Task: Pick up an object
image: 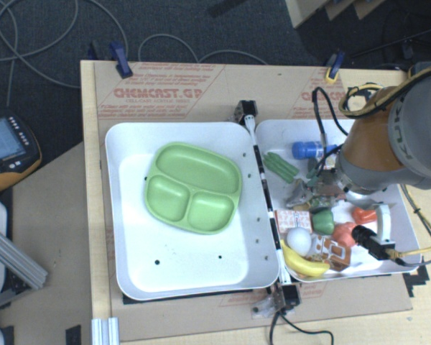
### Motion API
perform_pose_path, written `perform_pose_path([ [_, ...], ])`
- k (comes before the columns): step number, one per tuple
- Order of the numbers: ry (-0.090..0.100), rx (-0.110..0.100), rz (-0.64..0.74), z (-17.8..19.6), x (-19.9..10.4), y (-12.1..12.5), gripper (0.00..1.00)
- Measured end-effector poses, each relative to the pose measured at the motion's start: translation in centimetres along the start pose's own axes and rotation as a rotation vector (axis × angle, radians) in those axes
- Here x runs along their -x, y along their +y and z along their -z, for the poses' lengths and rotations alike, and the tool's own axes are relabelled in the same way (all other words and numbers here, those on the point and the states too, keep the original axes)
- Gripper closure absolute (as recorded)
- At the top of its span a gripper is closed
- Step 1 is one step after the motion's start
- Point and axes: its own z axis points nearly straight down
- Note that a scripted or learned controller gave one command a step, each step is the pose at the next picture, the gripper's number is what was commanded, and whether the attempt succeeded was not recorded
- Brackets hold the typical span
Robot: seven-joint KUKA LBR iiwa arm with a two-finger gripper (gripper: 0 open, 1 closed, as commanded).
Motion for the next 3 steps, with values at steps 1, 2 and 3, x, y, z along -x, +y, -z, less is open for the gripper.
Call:
perform_pose_path([
  [1,0.0,0.0,0.0,0.1,2.7,-2.4,0.0],
  [2,0.0,0.004,0.002,0.1,-1.3,2.0,0.0],
  [3,0.0,0.001,0.001,0.1,-1.4,1.7,0.0],
])
